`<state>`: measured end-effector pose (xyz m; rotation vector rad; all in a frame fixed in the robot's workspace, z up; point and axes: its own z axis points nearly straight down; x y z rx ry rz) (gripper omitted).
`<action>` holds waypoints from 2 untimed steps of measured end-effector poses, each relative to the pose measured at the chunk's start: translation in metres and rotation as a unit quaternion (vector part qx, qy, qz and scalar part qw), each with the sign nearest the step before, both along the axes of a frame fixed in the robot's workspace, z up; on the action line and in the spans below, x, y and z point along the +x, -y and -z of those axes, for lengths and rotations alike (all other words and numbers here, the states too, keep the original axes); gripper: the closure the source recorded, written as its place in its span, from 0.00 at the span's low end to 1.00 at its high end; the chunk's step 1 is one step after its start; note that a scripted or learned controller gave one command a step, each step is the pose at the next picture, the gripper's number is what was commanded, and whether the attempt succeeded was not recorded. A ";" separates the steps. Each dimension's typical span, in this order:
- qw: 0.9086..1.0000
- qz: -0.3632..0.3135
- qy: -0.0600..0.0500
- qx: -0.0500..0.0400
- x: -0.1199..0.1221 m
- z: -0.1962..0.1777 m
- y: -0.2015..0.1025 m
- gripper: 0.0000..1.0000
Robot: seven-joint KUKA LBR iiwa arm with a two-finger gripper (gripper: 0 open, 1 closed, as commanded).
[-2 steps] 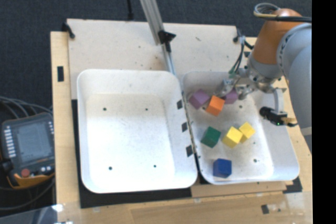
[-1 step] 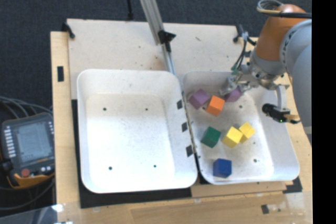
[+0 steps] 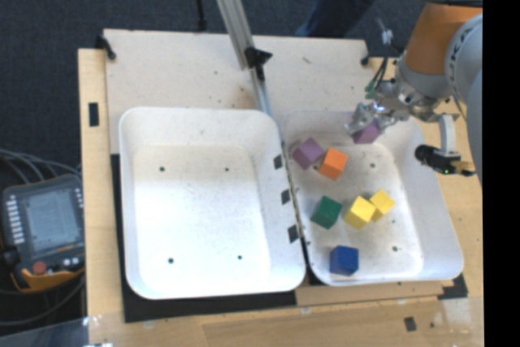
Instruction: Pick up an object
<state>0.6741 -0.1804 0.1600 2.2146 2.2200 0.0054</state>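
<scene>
My gripper [image 3: 368, 124] hangs over the back of the right bin [image 3: 431, 256], reaching in from the right. A small purple block [image 3: 367, 133] sits between its fingers, lifted off the bin floor. Loose on the floor of that bin lie another purple block [image 3: 307, 152] touching an orange block [image 3: 332, 163], a green block [image 3: 327, 212], two yellow blocks [image 3: 360, 212] [image 3: 382, 201] side by side, and a blue block [image 3: 344, 259] near the front.
The left bin [image 3: 203, 199] stands beside the right one. A slanted metal rail [image 3: 231, 4] runs from the top down to the bins' shared back corner. A teach pendant [image 3: 45, 223] lies off the bench at left.
</scene>
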 end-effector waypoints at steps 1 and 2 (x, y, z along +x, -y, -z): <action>1.000 0.000 0.001 -0.001 0.004 -0.066 0.003 1.00; 1.000 -0.002 -0.001 0.000 0.004 -0.093 0.004 1.00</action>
